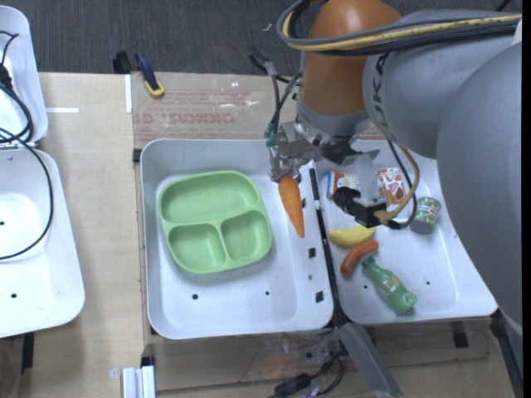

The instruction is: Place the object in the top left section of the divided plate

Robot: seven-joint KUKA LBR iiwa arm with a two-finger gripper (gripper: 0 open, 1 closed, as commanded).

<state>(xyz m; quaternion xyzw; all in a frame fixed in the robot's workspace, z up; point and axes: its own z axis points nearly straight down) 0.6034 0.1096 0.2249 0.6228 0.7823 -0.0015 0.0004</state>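
**Carrot up, mid-transfer to the plate**

My gripper [286, 170] is closed on the carrot [291, 206]: the thick end sits between my fingers and the tip hangs down and slightly right, clear of the bin floor as far as I can judge. It's over the right part of the left bin [158, 280], just beside the divider between the two bins.

The divided plate [216, 220] lies left of the carrot, near but not touching. Green, three sections: one long section along the top, two smaller ones below. I'm reading the left part of that long section [187, 199] as the target.

Step in hand: carry, as I read it. The pick looks done; placement hasn't started.

Next move needs travel left and a little toward the top of the view, then a descent until the tip rests inside the rim before I let go.

Risk: the carrot hangs long and could catch the plate rim or tip into a lower section.

Banana [351, 235] and bottle [388, 285] lie in the right bin, out of my path.
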